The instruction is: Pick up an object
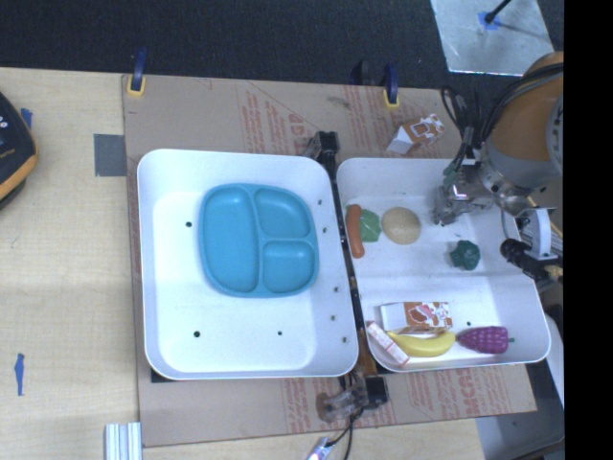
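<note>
At the near edge of the right bin (pixel 536 305): a banana (pixel 421 344) lying across, left to right, beside purple grapes (pixel 484 339) and a small carton (pixel 415 314). Farther in, a green toy (pixel 465 254), then a pale round roll (pixel 401 225) near a sausage (pixel 354 230) pointing near to far. Gripper (pixel 448 207) low at the far side, just right of the roll; open or closed, cannot tell. Probably the roll as target: almost round, no clear long axis. Best to centre above it, then descend straight and close gently.

Two white bins (pixel 153 257), one blue divided plate (pixel 258 240), seven small food items (pixel 401 225), one carton (pixel 418 134) outside.
</note>
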`<move>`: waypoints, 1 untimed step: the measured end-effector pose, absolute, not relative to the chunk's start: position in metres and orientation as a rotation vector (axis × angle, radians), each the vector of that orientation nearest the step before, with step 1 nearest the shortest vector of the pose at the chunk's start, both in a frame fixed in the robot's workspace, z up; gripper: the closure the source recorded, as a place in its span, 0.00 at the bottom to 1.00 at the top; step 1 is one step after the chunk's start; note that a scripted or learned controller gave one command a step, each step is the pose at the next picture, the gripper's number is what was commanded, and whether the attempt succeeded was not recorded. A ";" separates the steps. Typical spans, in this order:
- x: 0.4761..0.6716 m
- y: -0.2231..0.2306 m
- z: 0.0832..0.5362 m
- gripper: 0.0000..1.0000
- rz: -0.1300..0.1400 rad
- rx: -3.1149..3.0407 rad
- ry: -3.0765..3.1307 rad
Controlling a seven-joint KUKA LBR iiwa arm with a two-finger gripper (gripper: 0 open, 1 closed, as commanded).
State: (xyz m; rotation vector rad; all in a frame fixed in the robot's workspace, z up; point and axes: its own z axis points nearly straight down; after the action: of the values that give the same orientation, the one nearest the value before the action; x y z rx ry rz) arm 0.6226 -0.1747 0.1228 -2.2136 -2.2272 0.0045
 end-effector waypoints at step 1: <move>0.605 -0.118 0.150 1.00 0.005 -2.211 -2.227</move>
State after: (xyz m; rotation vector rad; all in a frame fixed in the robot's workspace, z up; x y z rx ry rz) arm 0.6046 -0.1179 0.1499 -2.2114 -2.2273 0.0050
